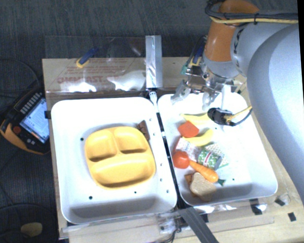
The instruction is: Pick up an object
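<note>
The grey arm (pixel 274 84) reached in from the right over the bench (pixel 60 67), where the left bin (pixel 69 202) held a yellow divided tray (pixel 119 156) and the right bin (pixel 260 178) held a cluster of toy food: a banana (pixel 200 136), a carrot (pixel 205 171), a slice of bread (pixel 202 185) and a small red tomato (pixel 180 159). The gripper (pixel 201 91) hovered over the far end of the right bin, just above the banana, with nothing seen between its parts, and whether it was released or clenched could not be told. This looked like the approach step, and the next move would likely call for a descent onto the banana nearest below it, then a firm closing before lifting.
</note>
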Action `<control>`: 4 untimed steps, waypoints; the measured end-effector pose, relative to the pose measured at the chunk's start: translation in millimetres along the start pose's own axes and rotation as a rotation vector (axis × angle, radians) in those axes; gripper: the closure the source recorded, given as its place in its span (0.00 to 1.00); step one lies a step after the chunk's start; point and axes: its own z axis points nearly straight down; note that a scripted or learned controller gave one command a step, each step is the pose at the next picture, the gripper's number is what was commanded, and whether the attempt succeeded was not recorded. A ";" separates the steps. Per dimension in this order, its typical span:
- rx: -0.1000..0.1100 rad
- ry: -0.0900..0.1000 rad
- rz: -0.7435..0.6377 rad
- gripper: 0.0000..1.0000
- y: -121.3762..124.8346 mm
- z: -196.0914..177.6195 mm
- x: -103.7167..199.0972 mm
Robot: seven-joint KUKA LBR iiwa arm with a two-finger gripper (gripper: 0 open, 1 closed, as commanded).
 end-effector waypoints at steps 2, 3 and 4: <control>0.000 0.003 -0.052 1.00 -24.8 85.2 -47.2; 0.001 0.004 -0.173 1.00 -62.3 0.7 22.0; 0.000 0.003 -0.499 1.00 -60.1 -12.1 55.6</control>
